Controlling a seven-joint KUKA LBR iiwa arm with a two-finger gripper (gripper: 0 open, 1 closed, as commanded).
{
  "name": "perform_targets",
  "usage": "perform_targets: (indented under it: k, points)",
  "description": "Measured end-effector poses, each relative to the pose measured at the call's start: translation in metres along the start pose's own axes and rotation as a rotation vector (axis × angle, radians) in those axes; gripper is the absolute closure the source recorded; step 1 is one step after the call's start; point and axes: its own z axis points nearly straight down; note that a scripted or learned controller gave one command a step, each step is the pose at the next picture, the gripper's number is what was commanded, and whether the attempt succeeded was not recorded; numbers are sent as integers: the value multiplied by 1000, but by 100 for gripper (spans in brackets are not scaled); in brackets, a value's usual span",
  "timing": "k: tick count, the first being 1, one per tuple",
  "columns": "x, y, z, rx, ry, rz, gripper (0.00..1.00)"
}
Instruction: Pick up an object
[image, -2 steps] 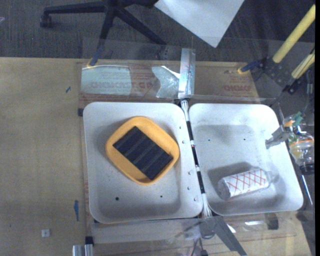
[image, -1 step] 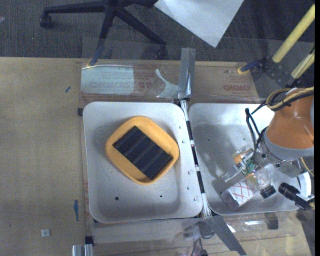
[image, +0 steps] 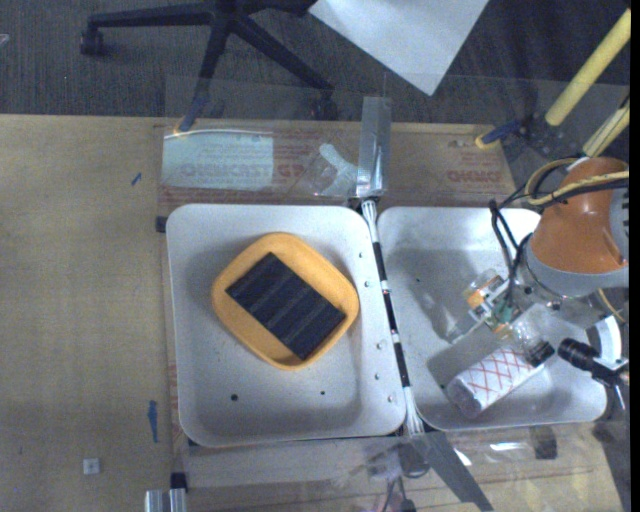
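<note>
One patterned cylinder (image: 492, 379) (lying flat) just beside pincer (image: 497, 308).

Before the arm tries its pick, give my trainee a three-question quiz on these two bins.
1. True or false: the yellow tray with the dark ridged panel lies in the right bin.
2. Which bin is the arm reaching over?
A. the left bin
B. the right bin
C. neither
3. Fill in: the white cylinder with the red crisscross pattern lies near the ____ edge of the right bin.

Key
1. False; it lies in the left bin.
2. B
3. Front, the edge nearest the camera.
</note>
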Motion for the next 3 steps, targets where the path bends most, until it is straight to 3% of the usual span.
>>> perform_targets:
  k: [2,3]
  points:
    - [0,0,0,0,0,0,0]
    - [26,41,1,-2,-3,87,0]
